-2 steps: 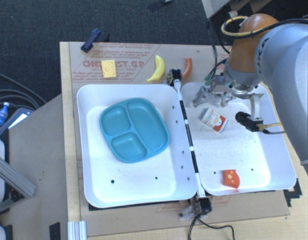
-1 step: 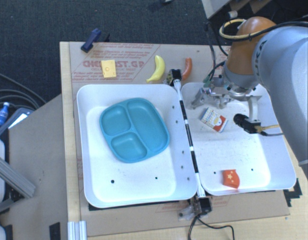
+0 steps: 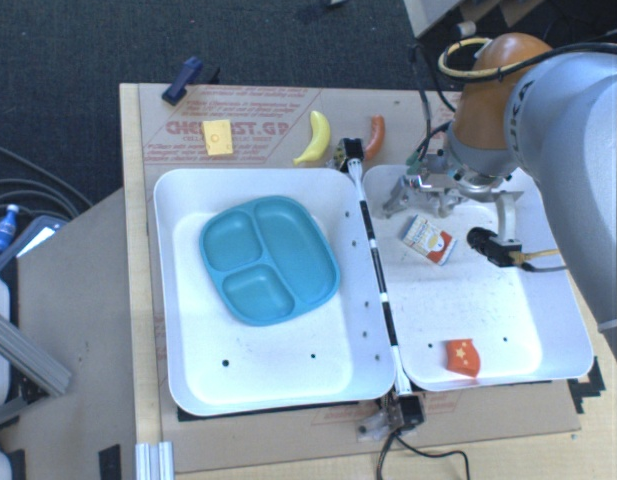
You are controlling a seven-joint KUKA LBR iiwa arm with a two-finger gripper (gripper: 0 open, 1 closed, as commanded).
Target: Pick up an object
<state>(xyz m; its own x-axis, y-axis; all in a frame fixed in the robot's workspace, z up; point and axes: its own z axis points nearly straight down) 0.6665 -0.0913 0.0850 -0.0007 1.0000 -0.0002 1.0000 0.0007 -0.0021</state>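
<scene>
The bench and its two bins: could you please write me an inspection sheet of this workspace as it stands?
Surface: bench bears two white bins side by side, left bin and right bin.
Job's things: white carton and orange block lie in the right bin; blue tray lies in the left bin.
Clutter: banana, red pepper, yellow square and blue clip lie on the bench behind the bins.
Grippers: gripper sits low over the right bin's far end, just above the carton; fingers unclear.
Cables: black cables at left; black lead at the front edge.
Surroundings: dark carpet.
</scene>
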